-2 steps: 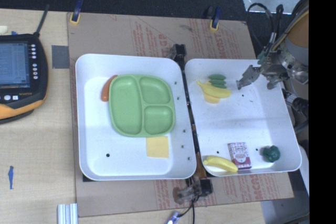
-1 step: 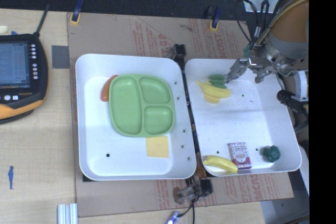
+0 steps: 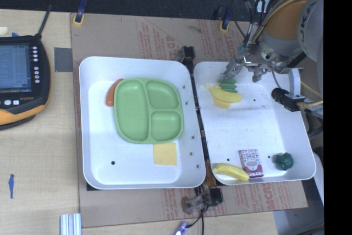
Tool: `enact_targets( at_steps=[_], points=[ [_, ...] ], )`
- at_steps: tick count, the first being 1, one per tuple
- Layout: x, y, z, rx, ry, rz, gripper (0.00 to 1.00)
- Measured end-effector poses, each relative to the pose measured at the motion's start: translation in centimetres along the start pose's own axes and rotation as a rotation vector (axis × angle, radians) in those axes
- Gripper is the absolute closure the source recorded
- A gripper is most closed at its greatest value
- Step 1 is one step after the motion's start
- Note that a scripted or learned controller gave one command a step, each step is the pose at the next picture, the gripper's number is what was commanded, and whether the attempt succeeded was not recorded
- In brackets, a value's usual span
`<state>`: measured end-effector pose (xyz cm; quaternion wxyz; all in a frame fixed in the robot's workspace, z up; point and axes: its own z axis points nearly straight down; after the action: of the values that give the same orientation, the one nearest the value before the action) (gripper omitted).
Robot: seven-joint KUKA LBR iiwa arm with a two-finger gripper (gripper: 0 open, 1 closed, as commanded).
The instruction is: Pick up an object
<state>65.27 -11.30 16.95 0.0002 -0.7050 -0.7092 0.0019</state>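
Yellow toy banana (image 3: 225, 97) with green stem, far end of right bin (image 3: 291, 135); tool (image 3: 235, 73) directly above, finger state indeterminate. Probably light, rigid, smooth; grasp across its mid-body.

orange item (image 3: 111, 93): mostly under green tray (image 3: 148, 110) | arm (image 3: 294, 11): cut off right
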Motion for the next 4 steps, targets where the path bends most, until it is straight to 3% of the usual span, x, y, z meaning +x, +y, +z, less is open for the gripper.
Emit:
enact_targets(
  at_steps=[1,2,3,4],
  points=[
    [1.9,0.3,7.9,0.004,0.001,0.0,0.0],
    [-0.7,0.4,7.7,-0.001,0.002,0.003,0.0],
    [-0.7,0.4,6.7,-0.001,0.001,0.001,1.0],
    [-0.7,0.4,6.7,-0.001,0.001,0.001,0.0]
  ],
)
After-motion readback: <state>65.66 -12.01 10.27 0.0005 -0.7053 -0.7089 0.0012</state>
